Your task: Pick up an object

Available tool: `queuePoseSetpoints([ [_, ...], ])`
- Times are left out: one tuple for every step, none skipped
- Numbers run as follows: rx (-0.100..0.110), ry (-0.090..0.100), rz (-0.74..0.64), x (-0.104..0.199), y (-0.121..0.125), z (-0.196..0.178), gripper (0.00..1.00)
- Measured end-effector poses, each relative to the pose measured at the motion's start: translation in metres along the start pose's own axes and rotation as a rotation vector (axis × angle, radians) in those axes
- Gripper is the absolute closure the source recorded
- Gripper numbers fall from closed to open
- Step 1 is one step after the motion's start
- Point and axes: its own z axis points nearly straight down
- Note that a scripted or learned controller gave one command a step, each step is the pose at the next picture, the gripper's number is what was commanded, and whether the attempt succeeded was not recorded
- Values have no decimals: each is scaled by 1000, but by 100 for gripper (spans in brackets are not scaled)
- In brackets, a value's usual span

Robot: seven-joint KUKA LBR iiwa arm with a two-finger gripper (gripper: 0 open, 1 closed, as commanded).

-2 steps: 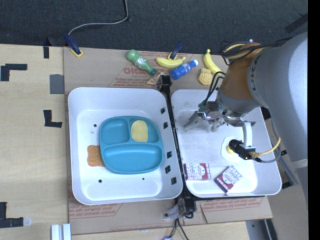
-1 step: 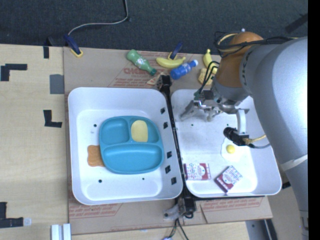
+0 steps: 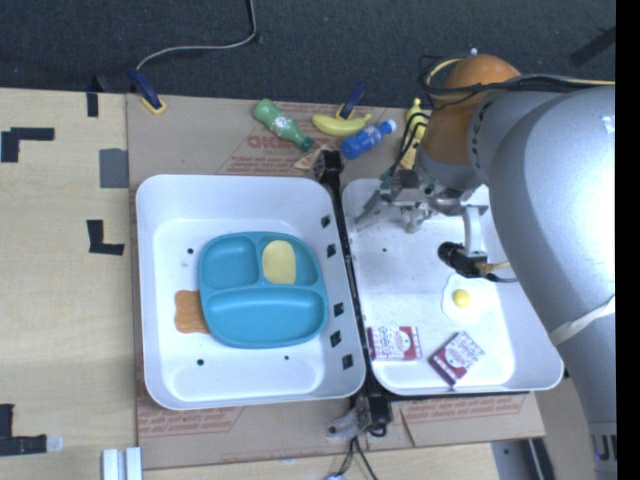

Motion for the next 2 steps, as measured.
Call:
queuePoseSetpoints([
  [-1,-1,0,-1,0,0,0],
  [-2,-2,1,-3,-23,-1,0],
])
